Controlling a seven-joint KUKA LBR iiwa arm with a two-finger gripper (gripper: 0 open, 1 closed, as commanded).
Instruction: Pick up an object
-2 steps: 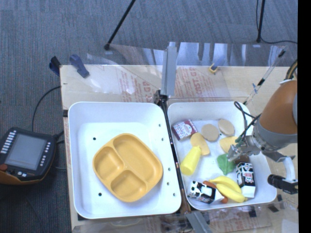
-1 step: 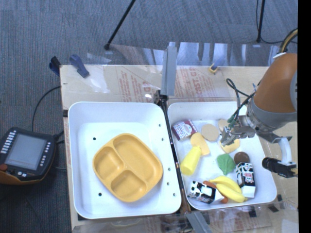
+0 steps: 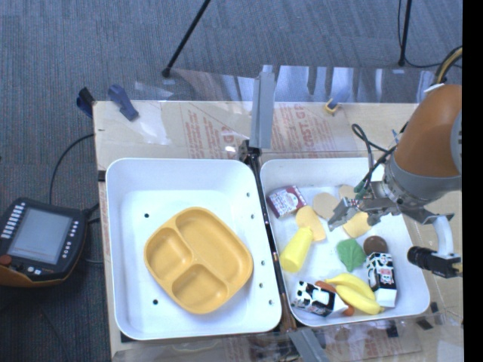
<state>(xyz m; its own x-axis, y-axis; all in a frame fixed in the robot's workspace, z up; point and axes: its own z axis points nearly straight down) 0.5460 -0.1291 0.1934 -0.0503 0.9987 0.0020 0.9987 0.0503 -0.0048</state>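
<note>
The bench stands on grey carpet, its top covered in printed cardboard, with a tripod's legs behind it and a teach pendant [image 3: 39, 240] on the floor at the view's left. Two white bins sit side by side: the left bin [image 3: 128, 183] bears a yellow divided plate [image 3: 198, 259], and the right bin [image 3: 419, 296] holds the clutter you are to pick from. The gripper [image 3: 349, 211] hangs over the upper middle of the right bin, fingers spread moderately with nothing between them; you have no object in hand yet. Directly beneath and just beside it lie a yellow block [image 3: 356, 225] and a tan disc [image 3: 324, 204]; whether the fingertips touch either I cannot tell. Those are, in my judgement, your nearest candidates. To do this step well, centre the fingers over one piece alone and descend straight, because a pale yellow wedge [image 3: 310, 222] and a brown ball [image 3: 374, 244] crowd the same patch and a skewed closing may catch two things or push one aside. The yellow bottle [image 3: 296, 250], green leaf [image 3: 351, 255], banana [image 3: 355, 292] and two cow-print cartons [image 3: 381, 271] fill the lower half, so open room there is poor. A red packet [image 3: 286, 200] lies near the dividing wall. The clearest lift path is straight up; keep away from the near rims.
</note>
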